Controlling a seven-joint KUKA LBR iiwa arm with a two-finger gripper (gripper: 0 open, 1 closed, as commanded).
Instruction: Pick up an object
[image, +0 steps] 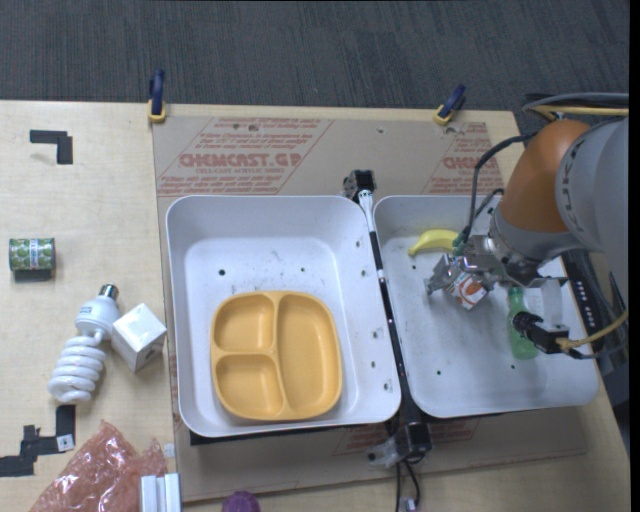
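From the right, the grey arm's pincer (450, 280) sits low in the right bin (440, 385), clamped on a small red-and-white object (468, 291), just near a banana (434, 241), left of a green bottle (521, 325); the left bin (190, 300) holds a yellow divided plate (276, 354).

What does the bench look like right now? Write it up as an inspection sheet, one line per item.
Surface: two white bins side by side, left bin and right bin, on a brown board.
Job's things: banana, red-and-white object and green bottle in the right bin.
Clutter: yellow divided tray in the left bin.
Gripper: gripper low over the right bin, at the red-and-white object; no hold is visible.
Cables: black cables run along the arm.
Surroundings: spiral bulb, white cube, small green can, pink mesh left of the bins.
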